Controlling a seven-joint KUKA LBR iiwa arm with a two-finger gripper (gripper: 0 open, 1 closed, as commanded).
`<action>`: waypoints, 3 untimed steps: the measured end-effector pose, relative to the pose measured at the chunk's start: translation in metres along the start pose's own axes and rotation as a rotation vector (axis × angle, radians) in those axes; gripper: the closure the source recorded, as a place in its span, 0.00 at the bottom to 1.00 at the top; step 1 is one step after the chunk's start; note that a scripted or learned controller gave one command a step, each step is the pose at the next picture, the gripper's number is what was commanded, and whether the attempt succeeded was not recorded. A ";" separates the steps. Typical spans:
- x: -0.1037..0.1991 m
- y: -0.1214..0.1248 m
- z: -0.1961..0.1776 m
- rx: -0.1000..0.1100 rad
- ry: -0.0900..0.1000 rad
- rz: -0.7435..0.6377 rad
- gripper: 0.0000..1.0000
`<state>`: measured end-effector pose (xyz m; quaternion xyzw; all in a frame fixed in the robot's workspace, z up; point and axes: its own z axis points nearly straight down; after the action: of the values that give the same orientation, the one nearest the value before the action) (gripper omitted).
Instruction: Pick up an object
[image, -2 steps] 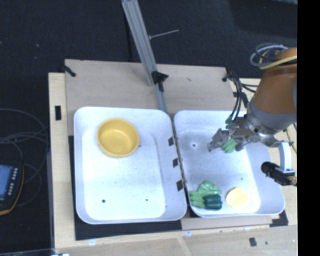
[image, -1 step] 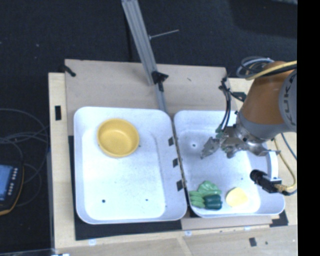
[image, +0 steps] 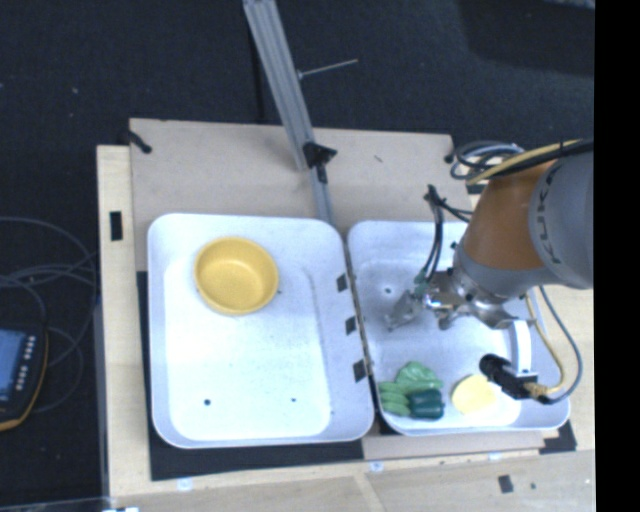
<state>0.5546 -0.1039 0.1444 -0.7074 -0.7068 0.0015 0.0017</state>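
- While my gripper (image: 400, 312) hangs low in the right bin (image: 380, 250), nothing sits between my fingers, so the pick is not done; the jaws look a little apart.
- Left to do: close on one object and lift it.
- Nearest candidates lie at the bin's near edge: a crumpled green object (image: 415, 385) and, just beside it, a round pale yellow object (image: 473, 396).
- A yellow bowl (image: 236, 275) stands upright in the left bin (image: 250, 400), well apart from me.

You have two shallow white plastic bins, the left bin (image: 250, 400) and the right bin (image: 385, 255), on a pale tan wooden table (image: 230, 160) over black flooring. The round plastic bowl (image: 236, 275) is plain yellow. In the right bin, the crumpled leafy object (image: 412, 378) is bright green, the small block (image: 426, 404) beside it looks darker green, perhaps teal, and the rounded lump (image: 474, 395) is pale yellow. The robot arm (image: 530, 225) is grey with an orange band.
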 end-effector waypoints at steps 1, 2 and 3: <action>0.000 0.000 0.045 -0.002 0.000 0.000 0.00; -0.001 0.001 0.033 -0.007 0.000 0.001 1.00; -0.009 -0.005 -0.021 -0.009 -0.001 0.001 1.00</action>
<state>0.5494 -0.1133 0.1655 -0.7077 -0.7065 -0.0015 -0.0020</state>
